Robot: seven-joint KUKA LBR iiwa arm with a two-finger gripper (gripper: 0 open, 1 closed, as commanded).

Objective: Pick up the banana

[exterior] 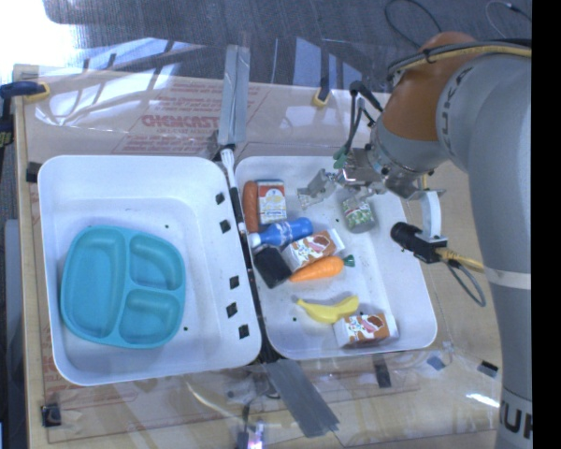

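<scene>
The yellow banana (329, 309) lies in the front part of the right bin (409, 288), between an orange carrot (318, 269) and a small printed carton (365, 328). My gripper (320, 189) hangs over the back of the same bin, well behind the banana and apart from it. Nothing shows in its grasp. The grey arm with its orange band comes in from the right.
Also in the right bin are a red-and-white carton (265, 202), a blue bottle (282, 233), a small juice box (310, 248), a black block (271, 267) and a small green-topped item (358, 215). The left bin (56, 185) holds a teal divided plate (123, 286).
</scene>
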